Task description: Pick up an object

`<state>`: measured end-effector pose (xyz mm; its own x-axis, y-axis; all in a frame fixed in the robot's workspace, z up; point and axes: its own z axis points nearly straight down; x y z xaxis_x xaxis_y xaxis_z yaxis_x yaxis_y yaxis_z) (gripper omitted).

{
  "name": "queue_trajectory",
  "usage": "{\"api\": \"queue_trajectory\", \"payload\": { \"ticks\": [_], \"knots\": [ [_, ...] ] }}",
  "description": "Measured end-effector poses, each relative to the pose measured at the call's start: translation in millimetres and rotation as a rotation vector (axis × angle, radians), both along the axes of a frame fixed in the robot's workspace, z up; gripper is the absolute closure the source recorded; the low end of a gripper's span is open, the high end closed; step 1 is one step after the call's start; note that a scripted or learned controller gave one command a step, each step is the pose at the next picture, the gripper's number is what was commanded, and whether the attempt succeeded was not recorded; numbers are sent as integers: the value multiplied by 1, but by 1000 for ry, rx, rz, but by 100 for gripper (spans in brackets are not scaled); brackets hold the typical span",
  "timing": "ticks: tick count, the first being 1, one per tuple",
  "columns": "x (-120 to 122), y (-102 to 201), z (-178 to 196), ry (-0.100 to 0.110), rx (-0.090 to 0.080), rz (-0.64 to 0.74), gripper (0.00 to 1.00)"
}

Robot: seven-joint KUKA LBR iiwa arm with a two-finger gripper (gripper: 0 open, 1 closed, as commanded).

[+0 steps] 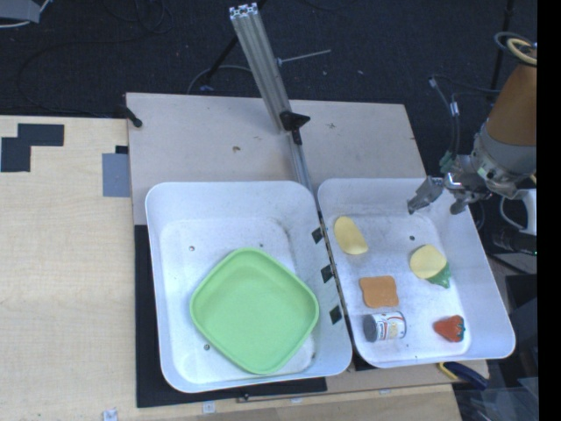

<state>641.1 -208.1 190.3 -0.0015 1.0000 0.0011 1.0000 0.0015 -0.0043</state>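
Gripper (443,196): jaws spread wide, holding nothing, above right bin (491,345) back edge. Advice: descend straight over yellow piece (427,261), well apart from its neighbours, then close.

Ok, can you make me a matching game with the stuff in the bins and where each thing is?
Things:
1. green plate
2. little can
3. red strawberry
4. orange square

Places:
A. near right corner of the right bin
B. left bin
C. lying just below the orange square
D. middle of the right bin

Pairs: 1-B, 2-C, 3-A, 4-D
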Motion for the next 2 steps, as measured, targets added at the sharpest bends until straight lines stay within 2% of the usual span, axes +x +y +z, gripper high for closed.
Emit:
{"api": "queue_trajectory", "payload": {
  "ticks": [1, 2],
  "knots": [
    [-6, -5, -59, 1, 0, -1, 0],
    [-5, -6, -46, -5, -1, -1, 100]
  ]
}}
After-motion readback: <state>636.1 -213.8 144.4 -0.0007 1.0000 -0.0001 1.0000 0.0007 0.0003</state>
